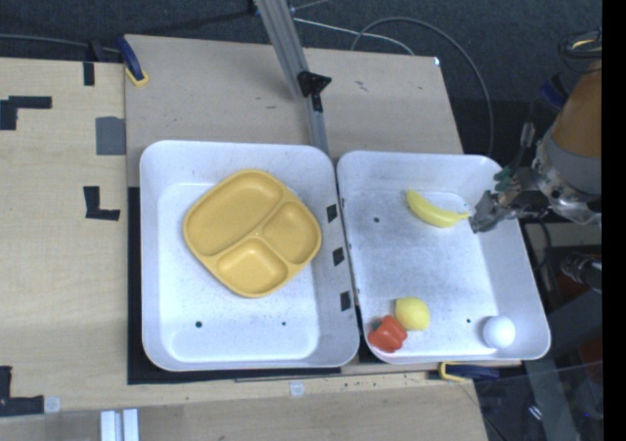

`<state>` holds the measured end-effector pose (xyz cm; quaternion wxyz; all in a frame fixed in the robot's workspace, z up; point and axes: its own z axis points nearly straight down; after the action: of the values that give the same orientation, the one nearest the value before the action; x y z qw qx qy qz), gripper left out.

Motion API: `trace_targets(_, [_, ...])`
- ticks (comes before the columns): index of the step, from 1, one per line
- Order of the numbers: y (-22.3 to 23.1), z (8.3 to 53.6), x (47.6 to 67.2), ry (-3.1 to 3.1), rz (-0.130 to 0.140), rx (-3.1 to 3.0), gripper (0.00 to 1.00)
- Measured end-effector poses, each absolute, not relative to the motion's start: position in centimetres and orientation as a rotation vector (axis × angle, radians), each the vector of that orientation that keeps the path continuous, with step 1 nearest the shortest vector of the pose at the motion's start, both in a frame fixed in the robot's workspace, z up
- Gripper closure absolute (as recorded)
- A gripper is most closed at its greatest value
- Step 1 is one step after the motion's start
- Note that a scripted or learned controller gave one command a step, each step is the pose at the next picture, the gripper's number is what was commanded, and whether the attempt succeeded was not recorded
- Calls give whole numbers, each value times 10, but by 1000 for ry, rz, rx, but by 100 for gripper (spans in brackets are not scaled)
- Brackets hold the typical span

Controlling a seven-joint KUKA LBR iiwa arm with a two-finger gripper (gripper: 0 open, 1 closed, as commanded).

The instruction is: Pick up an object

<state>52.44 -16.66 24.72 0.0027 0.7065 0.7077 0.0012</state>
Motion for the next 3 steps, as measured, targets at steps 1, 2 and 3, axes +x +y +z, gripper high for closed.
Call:
trace_targets(1, [-121, 248, 521, 2227, 0, 2217, 100])
trace_targets(2, [-69, 253, 526, 2231, 2, 2214, 100])
trace_targets(3, [-13, 256, 531, 2232, 0, 2214, 100])
